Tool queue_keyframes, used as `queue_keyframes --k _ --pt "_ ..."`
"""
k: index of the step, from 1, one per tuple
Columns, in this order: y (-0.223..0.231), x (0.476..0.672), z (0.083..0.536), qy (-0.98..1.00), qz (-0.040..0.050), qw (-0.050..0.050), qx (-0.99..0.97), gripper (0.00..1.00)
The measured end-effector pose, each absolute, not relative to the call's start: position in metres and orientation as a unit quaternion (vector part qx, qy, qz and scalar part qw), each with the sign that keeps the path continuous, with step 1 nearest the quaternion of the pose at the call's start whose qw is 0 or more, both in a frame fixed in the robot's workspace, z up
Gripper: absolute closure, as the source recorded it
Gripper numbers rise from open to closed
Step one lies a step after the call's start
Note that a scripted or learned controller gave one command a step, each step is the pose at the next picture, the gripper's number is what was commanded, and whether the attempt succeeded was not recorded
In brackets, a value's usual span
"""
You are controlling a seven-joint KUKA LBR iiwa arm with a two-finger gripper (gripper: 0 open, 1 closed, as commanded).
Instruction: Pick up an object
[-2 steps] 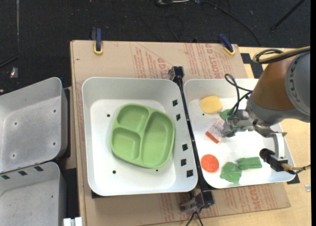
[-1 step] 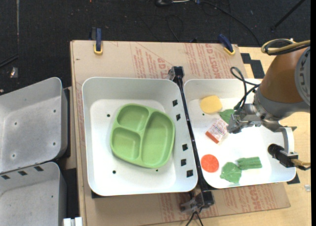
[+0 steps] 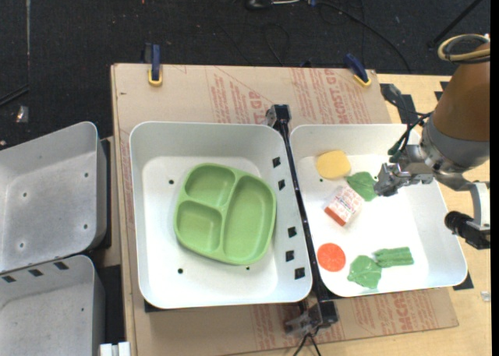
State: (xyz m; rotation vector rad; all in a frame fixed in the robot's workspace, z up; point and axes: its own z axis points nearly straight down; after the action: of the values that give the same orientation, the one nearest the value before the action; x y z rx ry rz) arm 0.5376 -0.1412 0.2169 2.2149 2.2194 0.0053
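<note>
A: Left white bin holds a green three-compartment plastic tray.

B: Right white bin: yellow lump, red-and-white carton, orange disc, green pieces. The hand touches a green leafy piece; its grip, can't tell.

The arm reached in from the right edge of the camera view, its broad orange band sitting uppermost and the grey wrist section just beneath it. From there the wrist angled down and leftward, narrowing into a cluster of dark and metallic fittings. The pincer lay at the far left end of this run, low over the upper middle of the right-hand bin and pointing toward that bin's centre. Its tip was small and dark against the white floor. A thin cable looped from the wrist up toward the arm's upper body.
</note>
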Motion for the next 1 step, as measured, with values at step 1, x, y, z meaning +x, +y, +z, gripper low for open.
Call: queue_keyframes --k 1 --pt "-0.1413 0.5388 0.2697 0.708 0.0011 0.002 0.706 1.0"
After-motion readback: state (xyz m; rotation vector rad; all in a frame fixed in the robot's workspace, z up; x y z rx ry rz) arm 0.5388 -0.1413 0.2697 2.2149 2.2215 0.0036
